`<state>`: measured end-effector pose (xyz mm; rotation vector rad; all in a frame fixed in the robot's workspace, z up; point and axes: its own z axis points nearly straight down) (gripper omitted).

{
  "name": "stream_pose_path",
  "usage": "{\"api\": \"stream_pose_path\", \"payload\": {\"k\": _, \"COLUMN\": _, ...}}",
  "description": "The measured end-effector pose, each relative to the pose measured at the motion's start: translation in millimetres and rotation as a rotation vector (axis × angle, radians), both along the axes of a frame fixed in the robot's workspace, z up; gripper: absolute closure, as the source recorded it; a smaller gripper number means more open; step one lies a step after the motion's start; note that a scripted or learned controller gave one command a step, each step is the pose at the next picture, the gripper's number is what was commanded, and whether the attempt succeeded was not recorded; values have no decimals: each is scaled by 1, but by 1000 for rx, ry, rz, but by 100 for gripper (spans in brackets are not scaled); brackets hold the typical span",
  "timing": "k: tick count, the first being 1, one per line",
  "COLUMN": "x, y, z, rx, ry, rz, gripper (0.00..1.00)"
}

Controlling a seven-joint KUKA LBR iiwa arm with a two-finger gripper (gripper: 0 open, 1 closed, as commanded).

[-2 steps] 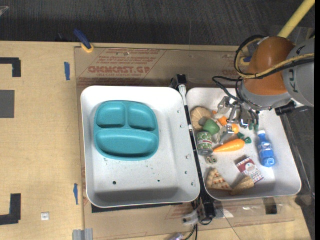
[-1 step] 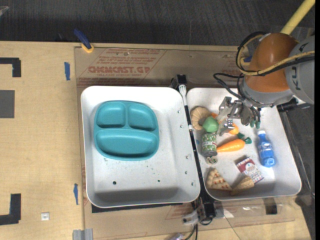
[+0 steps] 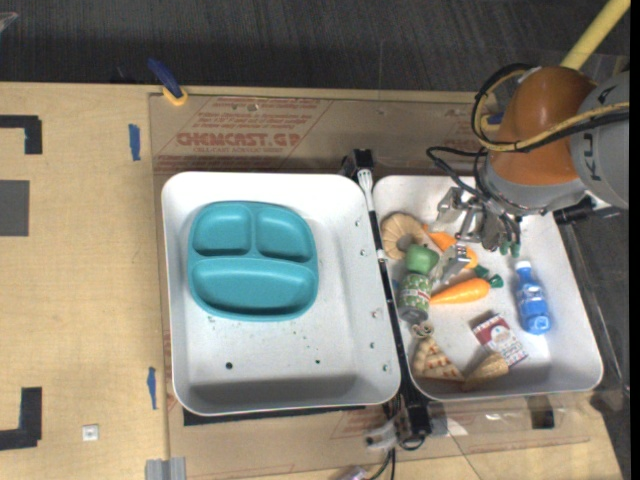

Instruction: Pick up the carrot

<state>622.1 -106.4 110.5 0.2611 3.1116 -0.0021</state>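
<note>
The carrot (image 3: 460,291) is orange with a small green top at its right end. It lies nearly level in the middle of the right bin (image 3: 575,363). My gripper (image 3: 472,240) hangs over the back half of that bin, just above and behind the carrot, reaching down from the orange-banded wrist (image 3: 535,123). Nothing is seen held in it. Its lower end sits close to the carrot's upper side, and I cannot tell whether they touch.
Around the carrot lie a green cup-like toy (image 3: 421,260), a small can (image 3: 415,292), an orange piece (image 3: 441,240), a blue bottle (image 3: 531,300), a red and white packet (image 3: 499,336) and a pizza slice (image 3: 432,358). The left bin (image 3: 270,378) holds a teal divided plate (image 3: 254,259).
</note>
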Motion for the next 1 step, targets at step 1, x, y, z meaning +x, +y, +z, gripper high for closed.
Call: {"api": "stream_pose_path", "payload": {"k": 1, "x": 3, "y": 0, "z": 13, "rx": -2, "ry": -11, "rz": 1, "gripper": 100}}
